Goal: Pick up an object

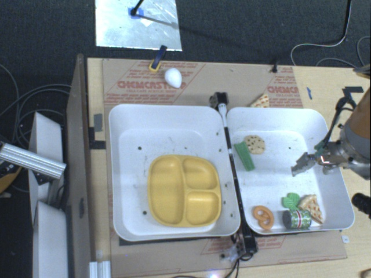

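Two shallow white bins side by side on the desk, likely so that things can be lifted from one and dropped in the other. Left bin holding a yellow divided plate, flat near its middle, compartments bare. Right bin carrying all the graspable pieces: a cookie toward 11 o'clock of its floor, a green bar just beside it against the divider, tilted; a pretzel at 7 o'clock; a green-and-red can on its side at 6 o'clock, touching a small green toy above it and a pizza slice toward 5 o'clock. Outside the bins, a white egg at 12 o'clock on the cardboard.

Tool reaching in from 3 o'clock, hanging above bare floor of the right bin, between cookie and the can cluster, near neither. Nothing seen between the fingers; whether spread or pressed together, cannot tell at this size. Probably mid-approach, no object yet chosen with certainty. Crowded corner at 5 o'clock judged harder; lone cookie or pretzel easier.
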You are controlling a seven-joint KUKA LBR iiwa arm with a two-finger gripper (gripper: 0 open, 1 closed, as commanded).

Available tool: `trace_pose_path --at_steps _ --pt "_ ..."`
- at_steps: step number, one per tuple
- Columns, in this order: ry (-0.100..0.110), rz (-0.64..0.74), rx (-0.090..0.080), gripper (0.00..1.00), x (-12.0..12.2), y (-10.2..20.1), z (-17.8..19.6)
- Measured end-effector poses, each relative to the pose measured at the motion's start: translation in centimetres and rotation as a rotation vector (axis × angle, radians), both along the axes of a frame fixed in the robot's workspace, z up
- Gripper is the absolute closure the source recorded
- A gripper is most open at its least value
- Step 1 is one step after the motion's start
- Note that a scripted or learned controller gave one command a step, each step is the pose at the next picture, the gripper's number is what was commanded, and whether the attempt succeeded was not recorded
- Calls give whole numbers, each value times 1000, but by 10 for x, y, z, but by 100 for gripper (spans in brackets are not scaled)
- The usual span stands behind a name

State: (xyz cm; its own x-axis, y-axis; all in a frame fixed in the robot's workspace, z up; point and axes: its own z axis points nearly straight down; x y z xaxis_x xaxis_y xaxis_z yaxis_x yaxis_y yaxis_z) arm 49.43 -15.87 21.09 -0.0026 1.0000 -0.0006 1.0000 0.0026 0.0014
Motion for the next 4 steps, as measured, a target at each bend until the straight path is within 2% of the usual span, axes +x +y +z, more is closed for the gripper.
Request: trace_pose_path --at_steps 1,2,3,4 --pt "0 7 2 0 49 56 -54" --pt "-1 3 3 0 77 74 -128" --pt "-3 3 1 0 99 76 -123" --pt "-5 0 0 0 130 50 -125"
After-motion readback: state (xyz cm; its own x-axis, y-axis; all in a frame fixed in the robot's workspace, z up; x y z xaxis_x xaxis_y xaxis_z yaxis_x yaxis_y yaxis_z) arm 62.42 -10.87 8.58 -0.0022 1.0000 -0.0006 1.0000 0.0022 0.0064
